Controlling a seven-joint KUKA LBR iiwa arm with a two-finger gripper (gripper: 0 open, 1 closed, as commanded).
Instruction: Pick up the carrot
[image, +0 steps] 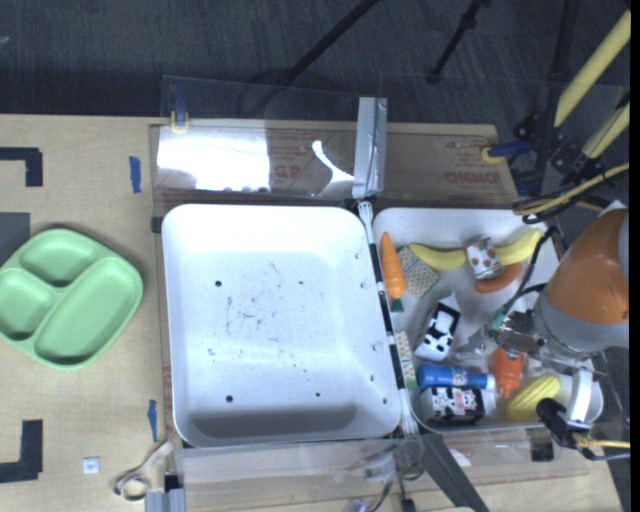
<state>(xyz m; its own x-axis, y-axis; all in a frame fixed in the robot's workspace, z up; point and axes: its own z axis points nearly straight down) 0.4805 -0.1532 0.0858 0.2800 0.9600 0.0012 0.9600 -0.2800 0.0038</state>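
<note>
wooden bench (80, 160) under two shallow white bins set side by side, with a green sectioned plate (68, 297) lying on the wood to the left of them. left bin (270, 320) has a bare scuffed floor. right bin (425, 222) is crowded: the carrot (391, 268) lies along its left wall, near the far end, just beside a banana (450, 257); a black-and-white die (437, 333) and a blue bottle (452, 379) lie nearer the front. the gripper (510, 350) hangs low over the bin's right side, well apart from the carrot; whether it is open or closed, i cannot tell.

Green divided plate (68, 297), banana (470, 256)
</note>
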